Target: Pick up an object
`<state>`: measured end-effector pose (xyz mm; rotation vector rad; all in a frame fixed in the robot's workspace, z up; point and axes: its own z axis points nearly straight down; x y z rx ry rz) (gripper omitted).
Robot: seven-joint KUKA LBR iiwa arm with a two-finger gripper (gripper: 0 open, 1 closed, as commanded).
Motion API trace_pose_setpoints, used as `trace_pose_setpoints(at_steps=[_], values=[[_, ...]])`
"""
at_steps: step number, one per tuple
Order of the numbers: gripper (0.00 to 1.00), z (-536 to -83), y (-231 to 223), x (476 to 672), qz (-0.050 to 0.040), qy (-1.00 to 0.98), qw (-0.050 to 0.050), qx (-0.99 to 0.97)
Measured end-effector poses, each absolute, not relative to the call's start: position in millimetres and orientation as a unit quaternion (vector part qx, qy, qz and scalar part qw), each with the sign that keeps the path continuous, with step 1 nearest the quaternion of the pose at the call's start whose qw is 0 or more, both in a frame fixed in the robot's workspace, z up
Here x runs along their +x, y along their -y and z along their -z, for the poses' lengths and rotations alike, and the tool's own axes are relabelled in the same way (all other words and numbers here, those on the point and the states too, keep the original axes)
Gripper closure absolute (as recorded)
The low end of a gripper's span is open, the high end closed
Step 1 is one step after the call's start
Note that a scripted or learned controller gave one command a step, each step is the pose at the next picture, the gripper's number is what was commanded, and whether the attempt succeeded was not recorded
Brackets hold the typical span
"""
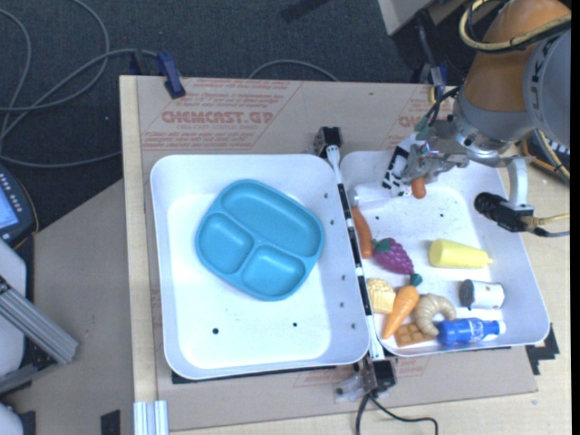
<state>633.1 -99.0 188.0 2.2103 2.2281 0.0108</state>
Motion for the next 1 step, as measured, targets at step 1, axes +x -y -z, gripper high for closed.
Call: trace_pose_setpoints(at_steps=[1], values=[[1.0, -195.1, 40.7, 606.2, 0.0, -0.709, -0.002, 0.705]])
